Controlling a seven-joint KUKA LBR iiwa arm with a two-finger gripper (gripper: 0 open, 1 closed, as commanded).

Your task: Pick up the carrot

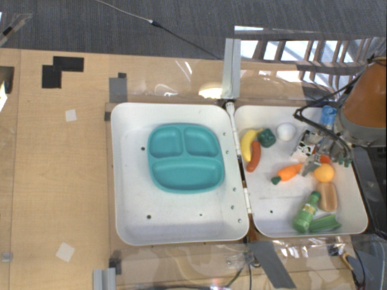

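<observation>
Right bin, near edge: green plastic bottle, hot-dog bun. Mid-bin: small orange plastic carrot with green top, lying flat, tip toward the orange ball. Likely light, rigid, slick; best pinched across the mid-body. Just beyond, the gripper hovers beside the carrot's tip; opening too blurred to tell, nothing visibly held.

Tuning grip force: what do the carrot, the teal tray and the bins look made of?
Carrot: likely moulded plastic toy, smooth orange body with a green stub, slight sheen.
Teal tray: probably matte plastic, one uniform colour, rounded moulded compartments.
Bins: look like white plastic or coated sheet, semi-gloss, rounded corners, small dark holes in the floor. The view cannot settle which.
</observation>
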